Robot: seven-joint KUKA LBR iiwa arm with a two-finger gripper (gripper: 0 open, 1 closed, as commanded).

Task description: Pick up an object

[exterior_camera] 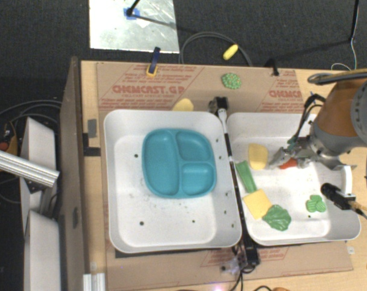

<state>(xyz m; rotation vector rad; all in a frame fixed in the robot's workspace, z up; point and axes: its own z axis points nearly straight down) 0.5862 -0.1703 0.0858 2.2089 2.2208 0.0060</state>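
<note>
- Two white bins sit side by side on the surface (141,83), which is lined with brown cardboard.
- The left bin (120,180) carries one blue divided plate (178,163), lying flat near its middle.
- On the cardboard beyond the bins lie one pale yellow piece (183,105) and one small green knobbly piece (231,80).
- The right bin (341,223) holds six things: one green stick (246,176) along its left wall, one yellow block (258,156) at the far left, one yellow wedge (257,204) nearer, one green leafy lump (277,217) touching that wedge, one small green cluster (316,204) to the right, and one red piece (285,165).
- The hand (284,157) reaches in from the right, low over the red piece, just right of the yellow block.
- I cannot tell whether the hand is apart or together, or whether it grips anything.
</note>
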